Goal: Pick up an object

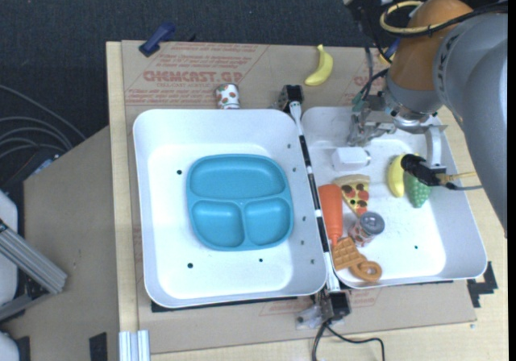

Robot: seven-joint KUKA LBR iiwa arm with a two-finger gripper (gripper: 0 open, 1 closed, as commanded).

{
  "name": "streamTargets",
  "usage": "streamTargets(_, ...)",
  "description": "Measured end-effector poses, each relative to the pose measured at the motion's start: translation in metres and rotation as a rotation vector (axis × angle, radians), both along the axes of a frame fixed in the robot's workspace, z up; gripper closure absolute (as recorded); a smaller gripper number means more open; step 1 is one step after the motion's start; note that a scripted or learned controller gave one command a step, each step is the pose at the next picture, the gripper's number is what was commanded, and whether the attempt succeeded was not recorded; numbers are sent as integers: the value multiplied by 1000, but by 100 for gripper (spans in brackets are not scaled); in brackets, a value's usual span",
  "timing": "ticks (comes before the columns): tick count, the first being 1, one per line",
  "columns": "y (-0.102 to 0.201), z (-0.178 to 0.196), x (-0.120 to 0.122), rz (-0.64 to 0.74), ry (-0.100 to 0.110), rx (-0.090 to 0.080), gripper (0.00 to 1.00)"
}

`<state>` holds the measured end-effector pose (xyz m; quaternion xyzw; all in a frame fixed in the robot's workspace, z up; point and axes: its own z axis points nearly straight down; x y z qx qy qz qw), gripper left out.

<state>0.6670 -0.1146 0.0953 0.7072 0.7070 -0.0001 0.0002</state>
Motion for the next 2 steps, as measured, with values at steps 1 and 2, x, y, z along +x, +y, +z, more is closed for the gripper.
streamTargets(1,0,0,0,0,1,0,0)
streamTargets(2,22,-11,-1,1,3,1,0)
